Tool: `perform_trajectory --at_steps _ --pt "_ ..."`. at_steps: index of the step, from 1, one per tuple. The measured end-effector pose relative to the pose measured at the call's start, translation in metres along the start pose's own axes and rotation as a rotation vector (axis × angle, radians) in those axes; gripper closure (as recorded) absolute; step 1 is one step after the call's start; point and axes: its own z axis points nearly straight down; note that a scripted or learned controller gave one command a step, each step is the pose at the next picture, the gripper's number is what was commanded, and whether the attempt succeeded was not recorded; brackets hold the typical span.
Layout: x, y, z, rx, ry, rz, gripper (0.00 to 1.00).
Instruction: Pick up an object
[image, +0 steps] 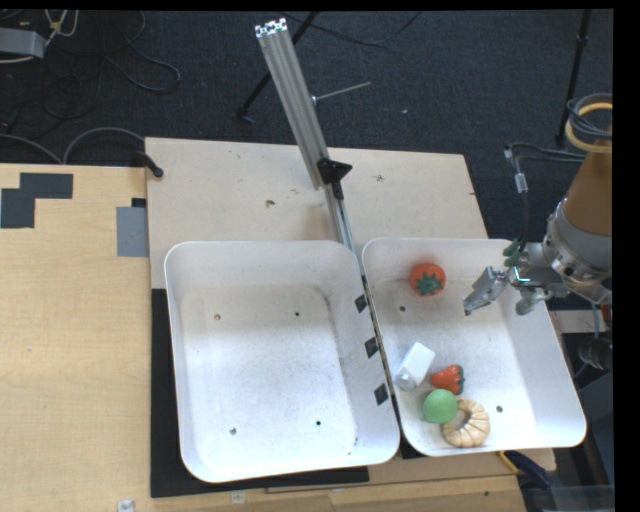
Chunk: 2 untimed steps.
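Observation:
The right bin (545, 350) holds several small objects. A red tomato with a green stem (428, 279) lies near its far side. A white block (415, 362), a small red pepper (449, 378), a green ball (438, 406) and a beige ridged pastry (466, 424) cluster near the front. My gripper (505, 298) hangs over the bin's right part, to the right of the tomato and apart from it. It is open with nothing between its fingers.
The left bin (200, 300) sits beside the right one, with a divider and black clips (371, 346) between them. A slanted aluminium rail (300, 110) rises behind the bins. The bench's wooden top (70, 330) extends to the left.

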Motion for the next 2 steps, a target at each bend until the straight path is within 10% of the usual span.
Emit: perform_trajectory --at_steps 2 --pt "0.002 0.001 0.062 0.002 0.000 0.001 0.00"
